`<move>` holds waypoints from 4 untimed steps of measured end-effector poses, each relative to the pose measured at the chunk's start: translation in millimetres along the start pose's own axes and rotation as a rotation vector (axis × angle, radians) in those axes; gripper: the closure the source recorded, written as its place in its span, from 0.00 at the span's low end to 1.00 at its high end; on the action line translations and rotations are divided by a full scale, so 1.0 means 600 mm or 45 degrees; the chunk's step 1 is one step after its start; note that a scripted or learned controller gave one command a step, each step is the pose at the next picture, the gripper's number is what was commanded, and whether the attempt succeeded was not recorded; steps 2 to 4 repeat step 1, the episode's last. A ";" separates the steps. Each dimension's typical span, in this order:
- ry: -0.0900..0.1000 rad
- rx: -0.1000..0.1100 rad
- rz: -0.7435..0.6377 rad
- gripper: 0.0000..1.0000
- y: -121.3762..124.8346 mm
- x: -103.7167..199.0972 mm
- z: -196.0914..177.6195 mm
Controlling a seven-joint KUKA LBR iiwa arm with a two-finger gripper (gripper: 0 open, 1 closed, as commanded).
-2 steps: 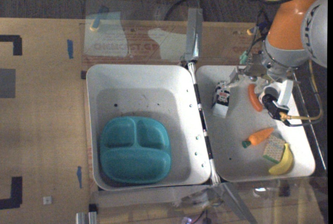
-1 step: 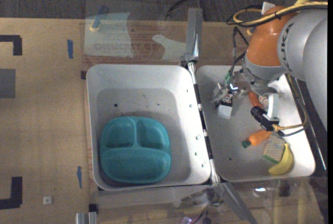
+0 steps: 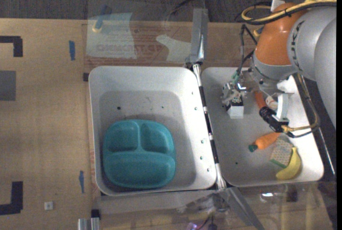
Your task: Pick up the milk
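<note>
You've got the teal tray (image 3: 139, 155) in the L bin (image 3: 99, 90), then in the R bin (image 3: 224, 162) the claw (image 3: 233, 96) sits low over a small white carton (image 3: 235, 110), prob. the milk, grip state can't tell, w/ carrot (image 3: 264, 142) & banana (image 3: 290, 166) further R.

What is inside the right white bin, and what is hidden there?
The right bin holds a banana, a carrot and a small white carton below the claw. The arm covers the far right corner.

Grey arm (image 3: 320, 37), orange band (image 3: 278, 37)
</note>
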State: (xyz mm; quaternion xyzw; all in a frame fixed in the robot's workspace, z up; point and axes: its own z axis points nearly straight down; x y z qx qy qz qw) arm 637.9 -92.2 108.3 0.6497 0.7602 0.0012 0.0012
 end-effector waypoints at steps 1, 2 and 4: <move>0.000 0.002 -0.088 1.00 -0.015 0.136 -0.128; 0.000 0.002 -0.088 1.00 -0.015 0.136 -0.128; 0.000 0.002 -0.088 1.00 -0.015 0.136 -0.128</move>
